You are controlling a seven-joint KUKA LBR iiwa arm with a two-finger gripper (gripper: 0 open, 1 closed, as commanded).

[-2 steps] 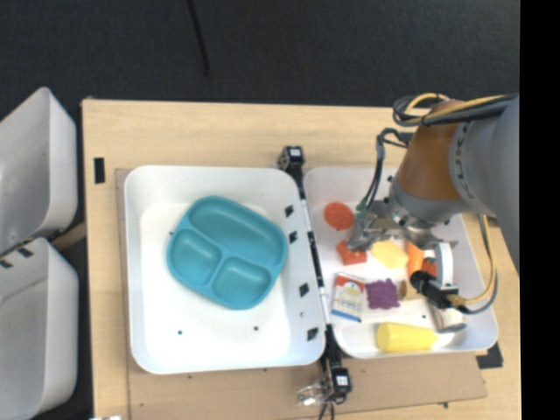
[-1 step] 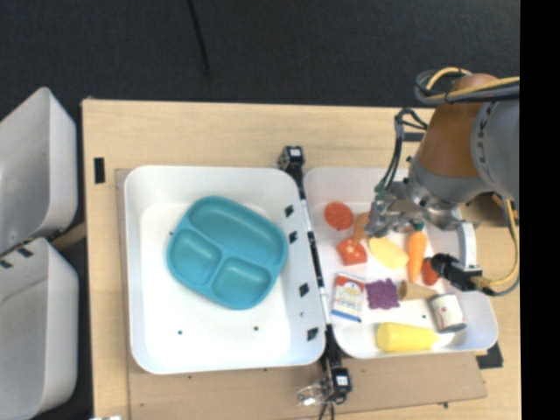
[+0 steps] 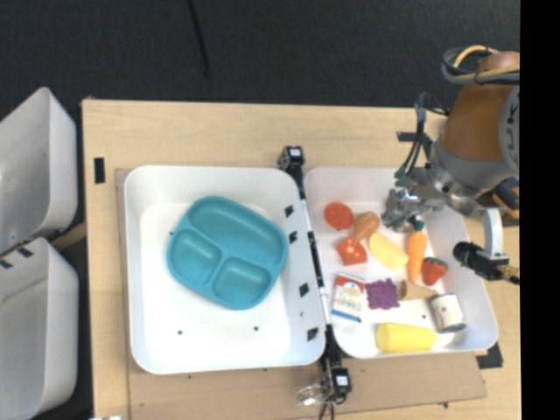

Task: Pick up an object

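The gripper (image 3: 404, 206) hangs low in the right bin (image 3: 477, 339), just above the carrot (image 3: 416, 254). I cannot tell how it is set. A blue plate (image 3: 227, 252) lies in the left bin (image 3: 140, 322).

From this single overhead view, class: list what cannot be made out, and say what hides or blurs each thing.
- End effector: whether open or shut; too blurred in the camera view.
- Carrot: its top end, covered by the end effector.
- Small carton: its print, too small to read.
- Arm: its base, cut off by the right edge.
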